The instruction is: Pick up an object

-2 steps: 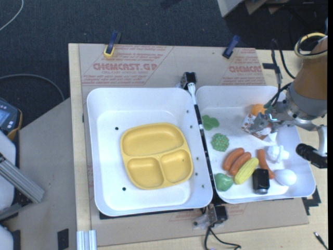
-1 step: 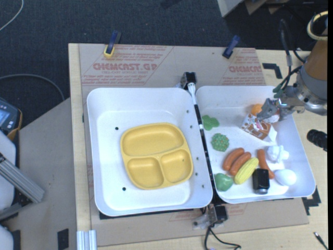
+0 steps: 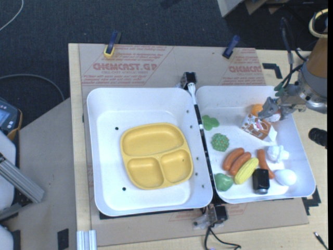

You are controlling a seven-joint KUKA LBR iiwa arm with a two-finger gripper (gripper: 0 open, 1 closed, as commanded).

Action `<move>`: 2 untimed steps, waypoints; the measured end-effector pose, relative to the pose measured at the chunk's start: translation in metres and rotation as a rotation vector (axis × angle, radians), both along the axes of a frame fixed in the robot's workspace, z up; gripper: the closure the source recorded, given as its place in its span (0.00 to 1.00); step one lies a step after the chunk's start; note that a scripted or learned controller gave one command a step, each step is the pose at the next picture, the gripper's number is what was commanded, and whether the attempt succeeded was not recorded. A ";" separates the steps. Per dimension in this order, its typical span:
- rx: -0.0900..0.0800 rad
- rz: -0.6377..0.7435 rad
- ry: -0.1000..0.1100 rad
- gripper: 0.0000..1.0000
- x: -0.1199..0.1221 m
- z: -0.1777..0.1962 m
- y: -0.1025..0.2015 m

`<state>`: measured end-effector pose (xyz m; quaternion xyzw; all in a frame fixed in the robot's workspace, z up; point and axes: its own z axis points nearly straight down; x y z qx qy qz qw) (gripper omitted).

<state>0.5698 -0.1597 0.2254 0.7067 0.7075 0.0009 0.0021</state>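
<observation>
From the overhead camera I have the gripper (image 3: 271,110) down in the far right part of the right bin (image 3: 304,158), just above a small printed packet (image 3: 256,127) and right beside an orange piece (image 3: 256,109); I cannot tell how wide the tool stands, since the wrist body covers it from this angle, and nothing visibly sits in its grasp. The left bin (image 3: 101,139) carries only a yellow divided tray (image 3: 155,154). Nearer to me the right bin is crowded: two sausages (image 3: 235,160) touching a corn cob (image 3: 246,170), a black block (image 3: 261,180), a white egg (image 3: 284,177), and green pieces (image 3: 219,141). My worry is the packet: it lies flat and tilted, so I judge a closing grasp could skid off or nudge it against the orange piece. Working this near the bin's wall also risks a scrape.
</observation>
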 end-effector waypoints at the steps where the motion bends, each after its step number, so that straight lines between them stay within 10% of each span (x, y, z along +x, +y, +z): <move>1: 0.001 0.005 0.000 1.00 0.019 0.006 0.052; 2: 0.002 0.004 -0.001 1.00 0.055 0.004 0.089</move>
